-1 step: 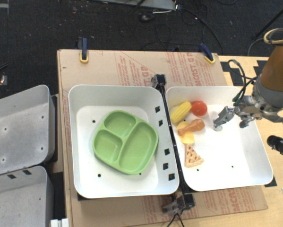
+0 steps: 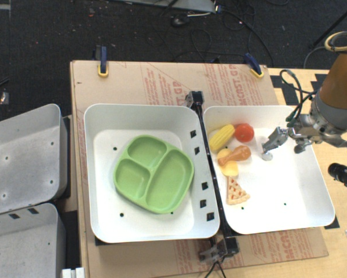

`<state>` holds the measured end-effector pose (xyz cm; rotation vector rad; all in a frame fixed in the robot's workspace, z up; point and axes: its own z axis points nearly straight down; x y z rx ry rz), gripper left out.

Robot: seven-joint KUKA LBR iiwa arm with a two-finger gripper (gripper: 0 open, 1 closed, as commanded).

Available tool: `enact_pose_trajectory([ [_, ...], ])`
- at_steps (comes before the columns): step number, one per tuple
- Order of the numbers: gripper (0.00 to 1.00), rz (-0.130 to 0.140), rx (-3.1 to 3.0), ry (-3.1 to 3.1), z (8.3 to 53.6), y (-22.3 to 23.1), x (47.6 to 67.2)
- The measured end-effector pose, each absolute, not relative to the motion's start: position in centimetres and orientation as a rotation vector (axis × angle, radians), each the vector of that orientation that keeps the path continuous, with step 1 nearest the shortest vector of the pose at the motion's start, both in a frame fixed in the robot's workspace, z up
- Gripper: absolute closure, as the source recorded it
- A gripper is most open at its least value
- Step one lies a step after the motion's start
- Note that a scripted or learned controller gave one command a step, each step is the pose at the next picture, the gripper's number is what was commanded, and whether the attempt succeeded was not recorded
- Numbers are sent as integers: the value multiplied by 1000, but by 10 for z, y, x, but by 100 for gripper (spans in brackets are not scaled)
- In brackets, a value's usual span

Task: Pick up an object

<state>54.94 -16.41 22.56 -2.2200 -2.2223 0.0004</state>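
Note:
The right bin [image 2: 300, 213] holds several toy foods along its left side: a yellow corn cob [image 2: 222, 136], a red tomato [image 2: 244, 132], an orange drumstick [image 2: 236, 153], a small yellow piece [image 2: 230, 168] and a pizza slice [image 2: 237, 192]. My gripper [image 2: 288, 143] hangs over the upper right part of this bin, to the right of the tomato and drumstick and apart from them. It is open, with bare bin floor showing between its fingers. The grey arm with its orange band [image 2: 339, 91] comes in from the right edge.
A green divided plate [image 2: 154, 173] lies in the left bin [image 2: 103, 213]. A black divider [image 2: 207, 167] runs between the two bins. Two grey trays [image 2: 22, 149] sit off the bench at the left. Clamps [image 2: 103, 68] hold the board's far edge.

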Motion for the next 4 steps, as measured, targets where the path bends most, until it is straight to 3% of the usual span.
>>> enact_pose_trajectory([
  [3,0,1,-2222,-2219,91,-174,548],
  [4,100,0,-2224,-2220,102,-174,548],
])
